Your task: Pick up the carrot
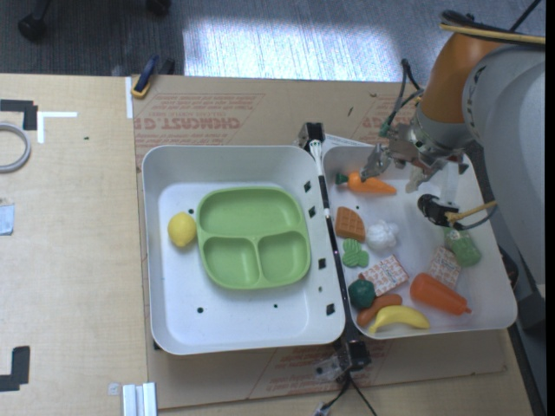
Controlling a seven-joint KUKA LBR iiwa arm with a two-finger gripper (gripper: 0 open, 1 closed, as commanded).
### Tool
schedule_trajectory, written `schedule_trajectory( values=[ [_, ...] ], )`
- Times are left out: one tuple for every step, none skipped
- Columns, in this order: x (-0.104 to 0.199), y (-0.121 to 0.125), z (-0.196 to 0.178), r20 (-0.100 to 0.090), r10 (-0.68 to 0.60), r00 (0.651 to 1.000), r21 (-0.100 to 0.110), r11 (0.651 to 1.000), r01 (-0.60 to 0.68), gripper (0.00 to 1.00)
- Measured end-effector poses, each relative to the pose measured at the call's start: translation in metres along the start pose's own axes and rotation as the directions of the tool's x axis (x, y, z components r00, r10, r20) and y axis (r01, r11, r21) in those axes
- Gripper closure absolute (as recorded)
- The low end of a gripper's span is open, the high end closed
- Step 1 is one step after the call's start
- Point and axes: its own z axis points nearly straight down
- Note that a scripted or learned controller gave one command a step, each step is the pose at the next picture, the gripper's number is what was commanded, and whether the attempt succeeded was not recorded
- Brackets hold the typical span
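Observation:
A small orange carrot (pixel 375 185) with a green top lies near the back left corner of the right bin (pixel 499 306). My gripper (pixel 396 172) hangs just above and to the right of it, fingers spread open, nothing between them. The left fingertip (pixel 376 163) is close over the carrot's thick end. A larger orange tapered vegetable (pixel 439 294) lies at the front right of the same bin.
Around them in the right bin lie a waffle piece (pixel 350 224), a white lump (pixel 381 235), a banana (pixel 401 319), patterned packets (pixel 385 273) and green items. The left bin (pixel 165 310) holds a green divided plate (pixel 254 237) and a lemon (pixel 181 230).

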Motion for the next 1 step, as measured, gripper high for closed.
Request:
schedule_trajectory(
  values=[
    [0.0091, -0.0239, 0.0308, 0.002, 0.143, 0.990, 0.009, 0.990, -0.143, 0.00]
  ],
)
